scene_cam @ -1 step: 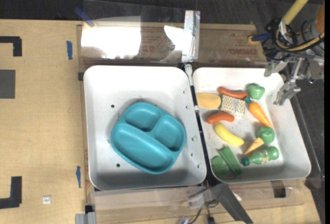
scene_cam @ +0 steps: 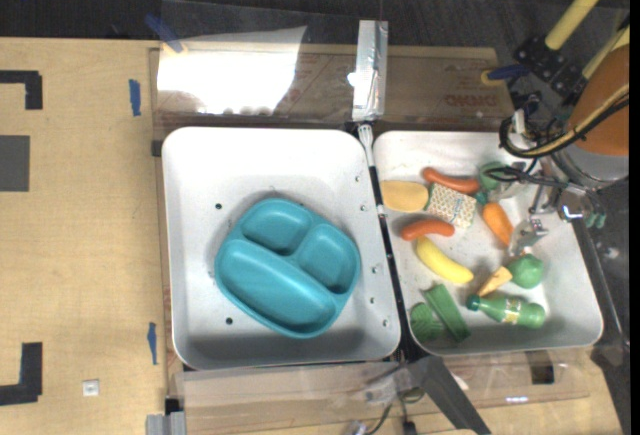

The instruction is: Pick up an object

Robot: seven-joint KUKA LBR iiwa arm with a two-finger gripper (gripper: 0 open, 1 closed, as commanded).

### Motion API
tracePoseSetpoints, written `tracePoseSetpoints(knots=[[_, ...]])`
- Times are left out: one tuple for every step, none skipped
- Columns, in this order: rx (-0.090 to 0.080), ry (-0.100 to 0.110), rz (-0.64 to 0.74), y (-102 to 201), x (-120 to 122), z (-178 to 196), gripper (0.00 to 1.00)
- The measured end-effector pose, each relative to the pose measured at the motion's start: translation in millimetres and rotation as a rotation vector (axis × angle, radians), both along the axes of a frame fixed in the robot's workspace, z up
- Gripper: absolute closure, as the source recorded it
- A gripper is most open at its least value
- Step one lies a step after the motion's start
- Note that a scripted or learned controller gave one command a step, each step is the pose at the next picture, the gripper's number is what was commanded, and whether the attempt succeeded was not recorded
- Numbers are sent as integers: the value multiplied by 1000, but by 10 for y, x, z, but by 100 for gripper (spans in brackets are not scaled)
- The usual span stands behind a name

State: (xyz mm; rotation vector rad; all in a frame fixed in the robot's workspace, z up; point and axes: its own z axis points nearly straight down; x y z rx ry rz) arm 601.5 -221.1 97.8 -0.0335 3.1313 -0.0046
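The grey arm with its orange band reached in from the right, its two-finger gripper (scene_cam: pixel 535 223) low over the right-hand shallow white bin (scene_cam: pixel 585 318); I could not tell how it was set. Just left of it lay a small orange carrot-shaped toy (scene_cam: pixel 497 221), its long axis running far-to-near and tilted slightly. That looked the nearest candidate, so the move would turn on a short shift leftward. A yellow banana toy (scene_cam: pixel 443 261) lay further left, and a green bottle (scene_cam: pixel 510 310) nearer. A teal divided plastic tray (scene_cam: pixel 288 266) sat in the left white bin (scene_cam: pixel 200 163).
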Motion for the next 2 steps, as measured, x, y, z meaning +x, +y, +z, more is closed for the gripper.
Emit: tracePoseSetpoints(knots=[[3, 2, -81, 6, -147, -97, 0], [1, -11, -79, 18, -108, 40, 100]])
